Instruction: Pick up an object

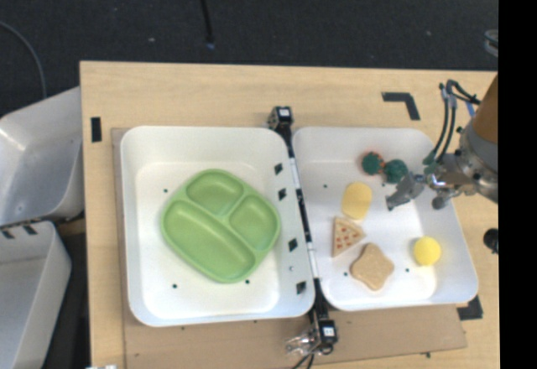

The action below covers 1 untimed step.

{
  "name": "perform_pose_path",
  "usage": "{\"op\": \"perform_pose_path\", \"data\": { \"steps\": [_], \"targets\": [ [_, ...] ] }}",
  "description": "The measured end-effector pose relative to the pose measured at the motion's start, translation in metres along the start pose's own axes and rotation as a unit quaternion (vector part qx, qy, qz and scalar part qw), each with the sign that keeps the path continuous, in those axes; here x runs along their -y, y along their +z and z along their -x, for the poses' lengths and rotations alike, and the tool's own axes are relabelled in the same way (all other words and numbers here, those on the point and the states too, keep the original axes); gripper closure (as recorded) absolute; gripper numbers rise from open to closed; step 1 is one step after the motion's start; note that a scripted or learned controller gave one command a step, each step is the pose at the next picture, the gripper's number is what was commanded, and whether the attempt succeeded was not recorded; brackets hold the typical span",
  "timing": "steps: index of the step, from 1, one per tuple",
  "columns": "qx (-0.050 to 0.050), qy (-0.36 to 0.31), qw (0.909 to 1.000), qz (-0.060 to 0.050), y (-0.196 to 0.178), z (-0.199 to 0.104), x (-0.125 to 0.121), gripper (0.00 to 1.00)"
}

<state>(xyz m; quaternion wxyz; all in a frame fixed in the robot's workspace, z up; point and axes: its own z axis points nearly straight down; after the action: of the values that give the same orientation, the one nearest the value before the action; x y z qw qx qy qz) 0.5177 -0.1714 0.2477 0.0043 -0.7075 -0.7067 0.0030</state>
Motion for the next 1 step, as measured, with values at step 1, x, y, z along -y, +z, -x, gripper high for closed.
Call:
{"op": "perform_pose_path", "data": {
  "steps": [1],
  "targets": [
    [0.001,-0.002,1.0000,0.006,-0.0058,-0.0003,-0.0024,0.00]
  ]
}}
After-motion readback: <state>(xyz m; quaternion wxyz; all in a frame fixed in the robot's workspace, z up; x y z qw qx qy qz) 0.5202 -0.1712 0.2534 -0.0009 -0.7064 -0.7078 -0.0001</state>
